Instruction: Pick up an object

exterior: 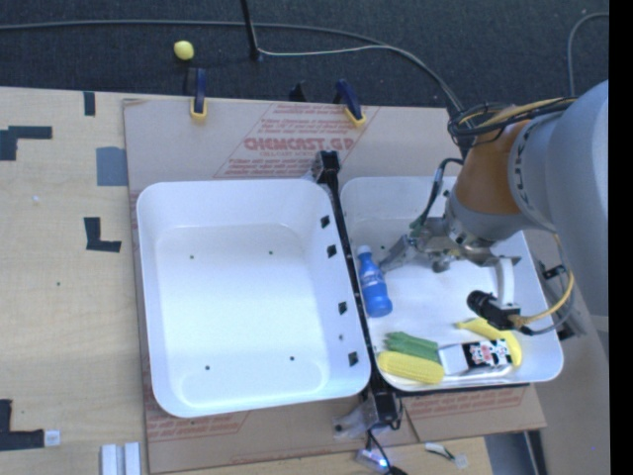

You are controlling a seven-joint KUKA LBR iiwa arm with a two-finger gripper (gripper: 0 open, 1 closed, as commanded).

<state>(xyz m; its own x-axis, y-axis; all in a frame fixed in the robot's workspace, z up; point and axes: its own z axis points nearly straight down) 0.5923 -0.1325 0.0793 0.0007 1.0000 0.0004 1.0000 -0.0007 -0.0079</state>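
Here the gripper is hovering just right of the blue bottle in the right bin.
Whether the tool is parted, I cannot tell. Bottle probably light, stiff, slippery; grasping mid-body looks best.

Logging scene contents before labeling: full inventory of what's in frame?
shallow white plastic bin: 2, white, side by side on the bench; second one on the right
blue plastic bottle: 1, blue, right bin beside the divider
yellow toy corn cob with green husk: 1, yellow and green, right bin's near edge
yellow, black and white toy: 1, right bin's near right corner
small yellow ball: 1, yellow, dark floor beyond the bench
yellow-and-blue clamps: 2, far cardboard edge; other
grey arm with orange band: 1, over the right bin
two-finger gripper: 1, above the right bin
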